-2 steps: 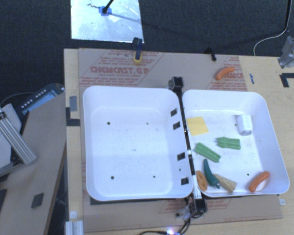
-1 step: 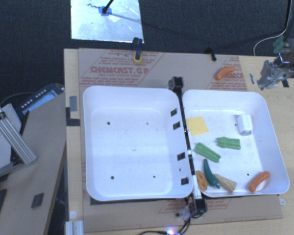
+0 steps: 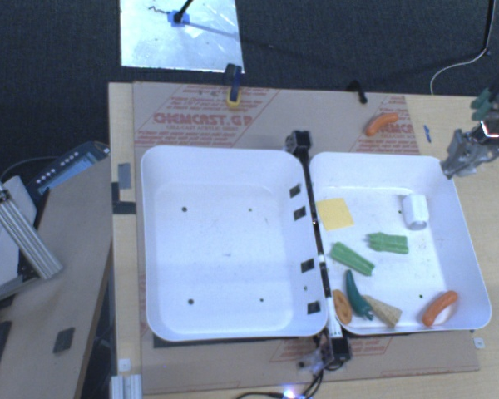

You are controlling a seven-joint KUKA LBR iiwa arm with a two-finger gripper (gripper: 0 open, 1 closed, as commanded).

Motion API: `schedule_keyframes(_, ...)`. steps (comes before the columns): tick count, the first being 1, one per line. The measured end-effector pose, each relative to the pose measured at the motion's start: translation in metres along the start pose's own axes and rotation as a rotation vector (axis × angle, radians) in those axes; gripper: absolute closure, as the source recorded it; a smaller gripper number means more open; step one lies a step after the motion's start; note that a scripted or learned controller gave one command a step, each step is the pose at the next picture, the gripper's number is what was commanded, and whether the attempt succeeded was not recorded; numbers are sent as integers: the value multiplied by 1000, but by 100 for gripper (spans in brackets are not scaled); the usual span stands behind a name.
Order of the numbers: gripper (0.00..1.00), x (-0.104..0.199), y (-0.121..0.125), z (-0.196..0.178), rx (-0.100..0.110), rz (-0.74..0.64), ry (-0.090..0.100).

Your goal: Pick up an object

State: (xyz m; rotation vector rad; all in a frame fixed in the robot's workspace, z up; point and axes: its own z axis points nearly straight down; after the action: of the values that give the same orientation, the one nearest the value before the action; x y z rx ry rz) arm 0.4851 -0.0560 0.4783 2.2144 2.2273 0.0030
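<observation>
My tool point(image 3: 464, 158) hangs just outside the far right corner of the right bin point(image 3: 461, 223), gripping nothing, and I cannot tell how it is set. To do this pick well I judge I should come in over that corner and drop straight onto the white cylinder point(image 3: 414, 210), the piece lying nearest that corner inside the bin, closing across its short width. Its long axis runs roughly from the bin's far wall toward its near wall, and beyond it, farther from the corner, lie a green pod point(image 3: 387, 243) and a yellow square point(image 3: 334, 214).
</observation>
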Motion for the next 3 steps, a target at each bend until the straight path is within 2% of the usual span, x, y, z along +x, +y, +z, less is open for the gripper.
schedule_keyframes(1,100,-18,3,-24,-2,5,-1)
schedule_keyframes(2,100,20,2,29,3,-1,0)
schedule_keyframes(3,100,20,2,17,-1,1,-1)
